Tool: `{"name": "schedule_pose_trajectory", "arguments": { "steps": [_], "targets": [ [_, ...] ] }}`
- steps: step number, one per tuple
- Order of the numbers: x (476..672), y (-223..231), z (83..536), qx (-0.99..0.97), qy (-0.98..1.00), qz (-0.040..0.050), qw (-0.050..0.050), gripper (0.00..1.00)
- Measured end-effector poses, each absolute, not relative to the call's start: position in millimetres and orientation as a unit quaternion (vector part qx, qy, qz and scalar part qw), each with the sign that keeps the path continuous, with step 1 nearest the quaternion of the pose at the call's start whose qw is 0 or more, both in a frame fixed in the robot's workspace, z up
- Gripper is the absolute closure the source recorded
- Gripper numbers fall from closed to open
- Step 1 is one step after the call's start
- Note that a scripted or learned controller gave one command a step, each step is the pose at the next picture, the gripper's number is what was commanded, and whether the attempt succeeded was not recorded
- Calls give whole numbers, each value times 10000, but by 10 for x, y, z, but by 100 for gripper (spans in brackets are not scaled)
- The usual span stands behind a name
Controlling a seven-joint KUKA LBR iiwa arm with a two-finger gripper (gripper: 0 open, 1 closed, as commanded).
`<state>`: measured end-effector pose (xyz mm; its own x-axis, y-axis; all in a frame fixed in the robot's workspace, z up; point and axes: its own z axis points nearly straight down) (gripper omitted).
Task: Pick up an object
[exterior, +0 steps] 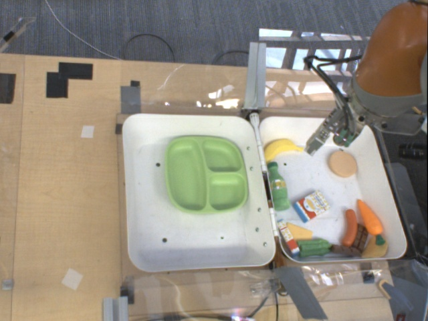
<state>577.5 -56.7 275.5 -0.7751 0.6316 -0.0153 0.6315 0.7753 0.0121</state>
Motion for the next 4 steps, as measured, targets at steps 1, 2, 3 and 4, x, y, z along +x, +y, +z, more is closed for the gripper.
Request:
{"name": "schedule_pose_trajectory", "arguments": {
  "steps": [1,2,3,4],
  "targets": [
    [5756,-580,2705,3361,9418,12,43,0],
    [5116,-1030,1980,3011,9536,-5,11,0],
    [5019,-875,1037,2563,9666,14,89,0],
    [6139,-878,885,3027,9530,18,66,0]
  ]
}}
